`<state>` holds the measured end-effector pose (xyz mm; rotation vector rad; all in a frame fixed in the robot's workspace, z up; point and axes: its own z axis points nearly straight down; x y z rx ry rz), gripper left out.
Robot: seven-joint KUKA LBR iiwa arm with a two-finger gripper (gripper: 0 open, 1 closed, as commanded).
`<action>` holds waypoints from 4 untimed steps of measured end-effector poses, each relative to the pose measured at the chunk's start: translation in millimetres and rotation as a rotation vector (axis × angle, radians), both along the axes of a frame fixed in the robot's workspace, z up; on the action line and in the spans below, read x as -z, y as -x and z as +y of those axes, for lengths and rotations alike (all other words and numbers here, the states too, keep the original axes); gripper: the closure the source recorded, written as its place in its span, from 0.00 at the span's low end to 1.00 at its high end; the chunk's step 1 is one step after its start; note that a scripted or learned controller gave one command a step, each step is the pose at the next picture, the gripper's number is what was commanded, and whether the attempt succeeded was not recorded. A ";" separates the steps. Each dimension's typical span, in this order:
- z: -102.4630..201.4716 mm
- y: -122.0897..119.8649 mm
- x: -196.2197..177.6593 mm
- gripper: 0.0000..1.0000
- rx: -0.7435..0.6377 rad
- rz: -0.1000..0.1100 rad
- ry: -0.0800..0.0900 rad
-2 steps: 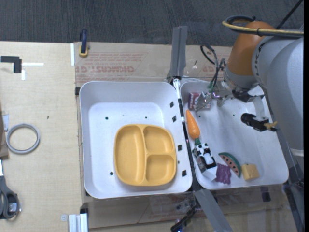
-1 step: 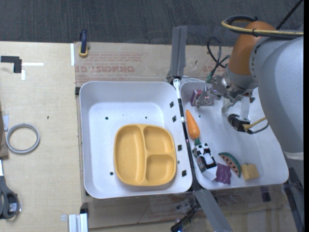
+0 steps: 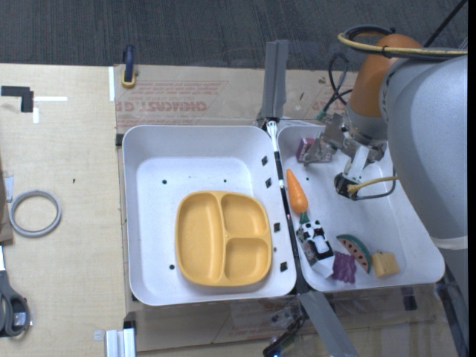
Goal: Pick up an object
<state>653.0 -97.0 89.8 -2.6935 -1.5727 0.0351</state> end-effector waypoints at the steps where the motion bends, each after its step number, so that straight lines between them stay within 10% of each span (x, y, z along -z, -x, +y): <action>1: -40.4 -2.9 -0.4 0.00 -0.208 -0.018 0.003; 2: -9.3 1.5 1.7 0.00 0.311 0.008 0.009; 4: -22.8 38.2 -44.3 0.00 0.843 -0.021 0.022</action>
